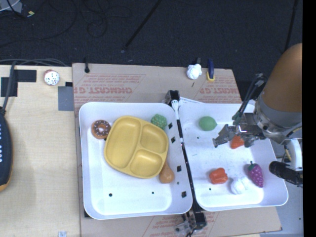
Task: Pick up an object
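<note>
In the right bin [276, 194] I see the gripper [236, 138] low over the upper middle of the floor, the grey arm [279, 95] reaching in from the right with its orange band above the wrist. A small orange-red object [237, 142] sits right at the fingertips. It looks to be between the dark fingers, which seem closed around it, though from my seat I cannot tell whether it is lifted off the bin floor or resting on it.

Around it in the same bin: a green round piece [207, 123] up and to the left of the gripper, well apart from it; a red pepper [218, 175] near the lower middle; a white lump [238, 186] just beside the pepper on its right; and a purple grape bunch [256, 175] just beside the white lump, toward the right wall.

In the left bin [98, 201] a yellow divided plate [137, 146] lies tilted across the middle. A chocolate doughnut [101, 129] sits at its upper left edge, a green leafy piece [159, 120] at its upper right edge, and a tan rounded piece [166, 175] touches its lower right corner.

Beyond the bins, on the cardboard [128, 85], I see a white crumpled thing [194, 71] next to a small blue and yellow item [211, 70].
</note>
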Motion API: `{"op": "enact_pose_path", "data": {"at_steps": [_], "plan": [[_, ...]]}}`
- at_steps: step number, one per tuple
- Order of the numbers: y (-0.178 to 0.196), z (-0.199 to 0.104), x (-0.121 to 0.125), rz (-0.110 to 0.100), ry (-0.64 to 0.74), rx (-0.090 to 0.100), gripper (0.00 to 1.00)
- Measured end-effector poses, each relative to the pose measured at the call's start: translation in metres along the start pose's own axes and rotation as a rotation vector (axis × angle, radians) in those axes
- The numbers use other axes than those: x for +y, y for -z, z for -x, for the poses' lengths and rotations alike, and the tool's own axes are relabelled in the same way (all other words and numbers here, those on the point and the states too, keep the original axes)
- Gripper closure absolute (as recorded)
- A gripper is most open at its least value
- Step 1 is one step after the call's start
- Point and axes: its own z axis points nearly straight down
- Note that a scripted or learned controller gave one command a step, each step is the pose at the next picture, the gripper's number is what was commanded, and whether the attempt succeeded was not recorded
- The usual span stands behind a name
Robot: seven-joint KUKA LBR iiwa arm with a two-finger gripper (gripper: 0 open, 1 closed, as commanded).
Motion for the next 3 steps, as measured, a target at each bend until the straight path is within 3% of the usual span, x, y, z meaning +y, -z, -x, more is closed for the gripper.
{"op": "enact_pose_path", "data": {"at_steps": [1,2,3], "plan": [[0.01,0.0,0.0,-0.001,0.0,0.0,1.0],[0.014,-0.116,-0.024,-0.001,0.011,0.003,1.0],[0.154,-0.145,-0.038,0.016,0.005,0.003,1.0]]}}
